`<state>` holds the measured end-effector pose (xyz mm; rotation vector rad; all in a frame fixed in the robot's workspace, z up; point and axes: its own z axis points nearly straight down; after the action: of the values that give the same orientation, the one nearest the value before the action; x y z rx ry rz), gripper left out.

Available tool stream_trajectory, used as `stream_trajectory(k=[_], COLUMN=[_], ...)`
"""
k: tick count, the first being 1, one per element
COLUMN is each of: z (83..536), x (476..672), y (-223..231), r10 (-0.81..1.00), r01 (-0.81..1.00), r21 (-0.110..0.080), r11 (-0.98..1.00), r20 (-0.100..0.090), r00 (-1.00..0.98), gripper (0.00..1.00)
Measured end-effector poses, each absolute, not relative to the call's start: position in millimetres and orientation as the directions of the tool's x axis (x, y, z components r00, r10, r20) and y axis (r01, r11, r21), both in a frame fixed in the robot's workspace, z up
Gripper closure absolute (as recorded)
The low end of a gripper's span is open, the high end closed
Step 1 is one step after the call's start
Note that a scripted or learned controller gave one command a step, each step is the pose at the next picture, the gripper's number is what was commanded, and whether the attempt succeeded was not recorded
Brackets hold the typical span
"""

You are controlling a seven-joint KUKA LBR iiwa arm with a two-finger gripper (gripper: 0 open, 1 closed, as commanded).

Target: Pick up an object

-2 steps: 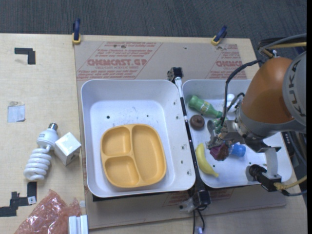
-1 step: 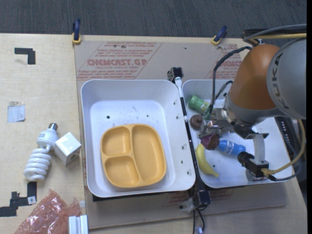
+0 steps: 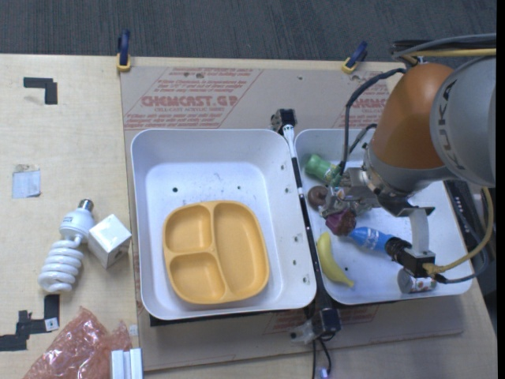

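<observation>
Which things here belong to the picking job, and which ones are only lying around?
For the job:
- the claw, low in the right bin
- banana
- blue bottle
- green object
- dark reddish object

Just lying about:
- yellow divided tray in the left bin
- spiral light bulb and white cube, outside the bins

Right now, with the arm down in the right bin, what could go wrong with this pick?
1. The dark purple object, banana and blue bottle lie close together, so the claw may nudge or catch two at once.
2. The pile sits near the wall shared by the right bin and the left bin; a finger could strike it.
3. The arm hides part of the pile, so the grasp may miss.
</observation>
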<state>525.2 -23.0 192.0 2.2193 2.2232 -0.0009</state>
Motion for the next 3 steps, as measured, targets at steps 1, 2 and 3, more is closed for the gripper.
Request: stream_trajectory(k=[1, 2, 3], z=[192.1, 192.2, 192.1], x=[483.4, 478.6, 508.6], y=[-53.6, -16.9, 5.4], r10=[1.0, 1.0, 1.0], r01=[1.0, 1.0, 1.0], r21=[-0.001, 0.001, 0.0], r11=[-0.001, 0.0, 0.002], r20=[0.0, 0.0, -0.001], r00=[0.001, 0.0, -0.002], gripper=[1.0, 1.0, 1.0])
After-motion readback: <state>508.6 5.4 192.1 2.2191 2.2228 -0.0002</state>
